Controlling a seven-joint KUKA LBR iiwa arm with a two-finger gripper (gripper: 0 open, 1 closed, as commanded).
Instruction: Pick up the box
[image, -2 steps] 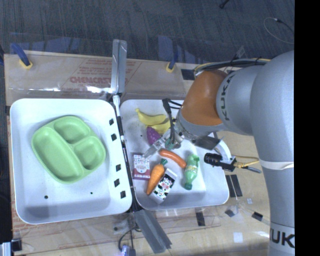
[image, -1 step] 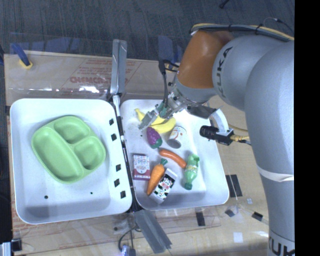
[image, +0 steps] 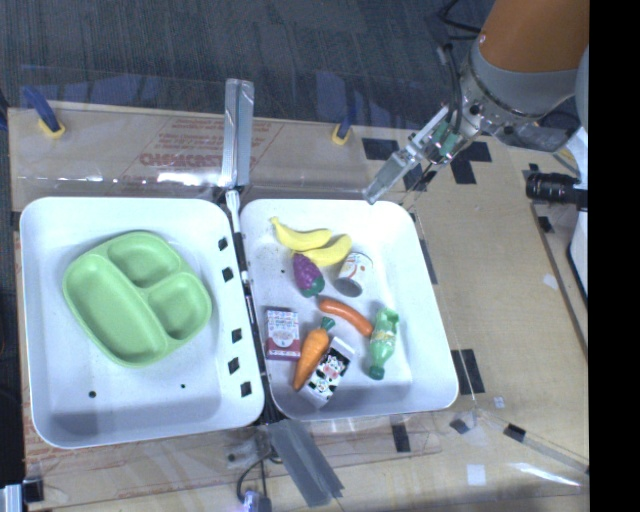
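One box (image: 282, 332) lies well apart from jaws (image: 392, 182).

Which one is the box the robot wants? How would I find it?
Look in the right bin, the one full of toy food. Along its left wall, just left of the carrot, lies the box. It is small, flat and rectangular, red and white, unlike the black-and-white cow-print carton.
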